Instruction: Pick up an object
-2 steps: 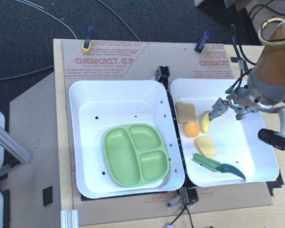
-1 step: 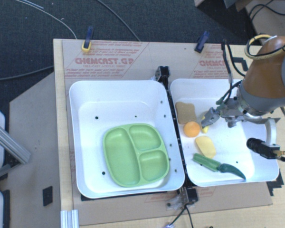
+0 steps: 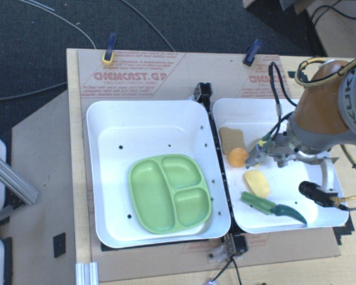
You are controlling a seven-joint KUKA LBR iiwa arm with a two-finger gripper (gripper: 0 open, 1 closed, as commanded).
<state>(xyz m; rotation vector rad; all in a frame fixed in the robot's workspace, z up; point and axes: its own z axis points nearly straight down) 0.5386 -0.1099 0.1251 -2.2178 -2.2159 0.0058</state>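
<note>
bench (image 3: 136, 70): printed brown board, two white bins | floor (image 3: 35, 34): dark carpet, cables | fingers (image 3: 258, 153): state cannot tell

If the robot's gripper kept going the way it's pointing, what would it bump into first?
Probably the orange ball. The gripper points left across the right bin, and the ball lies just beyond it, with the brown block close above. Depth is hard to judge, so it might pass over.

Arm (image 3: 338, 108): rounded grey casing, smooth and matte.
Band (image 3: 320, 103): broad orange-brown collar, glossy, wrapping the arm above the wrist.
Cables (image 3: 277, 94): black leads looping over the orange band, with a yellowish one curled beside them.
Wrist: grey ring under the band, paler than the casing.
Claw (image 3: 267, 150): dark metal, small bright fittings, a speck of green and yellow.
</note>
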